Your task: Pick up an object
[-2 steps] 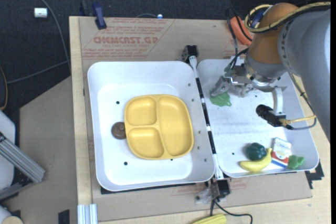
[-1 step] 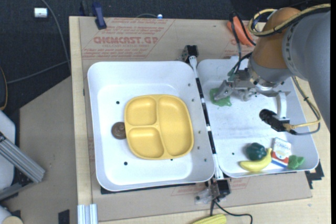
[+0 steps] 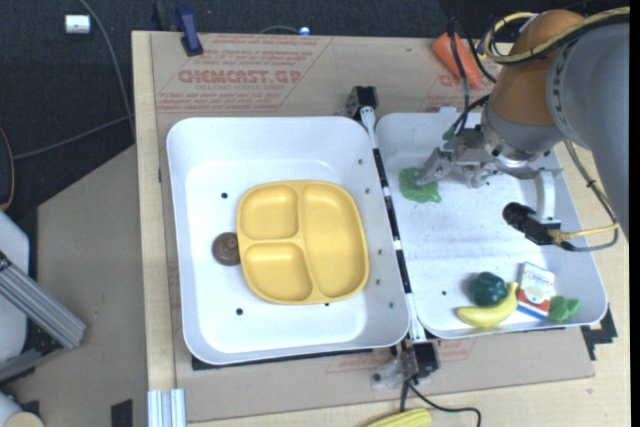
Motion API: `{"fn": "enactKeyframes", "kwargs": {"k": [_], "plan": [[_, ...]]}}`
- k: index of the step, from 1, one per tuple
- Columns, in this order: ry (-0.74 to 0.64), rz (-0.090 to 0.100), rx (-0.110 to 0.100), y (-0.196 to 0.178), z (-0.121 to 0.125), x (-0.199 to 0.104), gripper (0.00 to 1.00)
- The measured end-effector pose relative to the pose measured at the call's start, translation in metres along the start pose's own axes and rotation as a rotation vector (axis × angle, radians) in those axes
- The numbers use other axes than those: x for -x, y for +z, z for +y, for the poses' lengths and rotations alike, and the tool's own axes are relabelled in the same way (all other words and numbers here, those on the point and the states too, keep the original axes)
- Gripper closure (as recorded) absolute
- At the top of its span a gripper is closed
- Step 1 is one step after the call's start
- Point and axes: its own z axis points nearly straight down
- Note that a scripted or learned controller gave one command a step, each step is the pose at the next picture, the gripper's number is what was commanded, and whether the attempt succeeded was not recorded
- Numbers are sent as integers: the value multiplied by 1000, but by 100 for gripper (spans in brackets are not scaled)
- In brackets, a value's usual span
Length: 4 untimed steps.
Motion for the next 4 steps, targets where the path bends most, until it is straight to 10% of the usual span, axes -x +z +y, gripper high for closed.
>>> {"fn": "enactKeyframes", "kwargs": {"k": [2, 3, 4], "plan": [[-1, 0, 1, 0, 43, -28, 0], [0, 1, -3, 0, 2, -21, 0], [-1, 1, 1, 0, 19, -26, 0]]}}
